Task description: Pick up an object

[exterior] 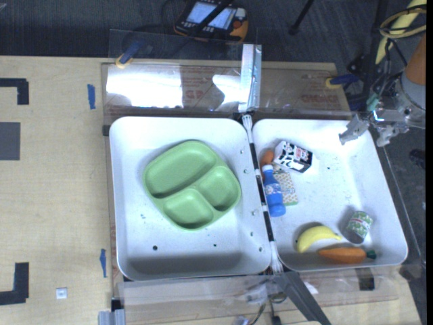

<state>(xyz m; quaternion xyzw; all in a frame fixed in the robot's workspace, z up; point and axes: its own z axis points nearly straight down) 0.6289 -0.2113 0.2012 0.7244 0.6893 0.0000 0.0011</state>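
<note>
While nothing is yet lifted, the step in hand looks like the approach: the gripper (369, 128) hangs at the far right corner of the right bin (379, 181), fingers spread apart with nothing between them. Largest on the bench is the left bin (128, 181), which carries a green divided plate (191, 183). Candidates for picking all lie in the right bin: a blue bottle (273, 192) along the inner wall, a black-and-white carton (293, 156) just beyond it, then near the front edge a banana (316, 236) touching a carrot (344, 254), and a small can (358, 225) beside them (its label too blurred to read). By my judgement the next move calls for travel inward and down over one object, the carton being nearest. Underneath is a pale wooden bench (54, 202) marked with black tape; dark carpet (81, 12) lies behind.
</note>
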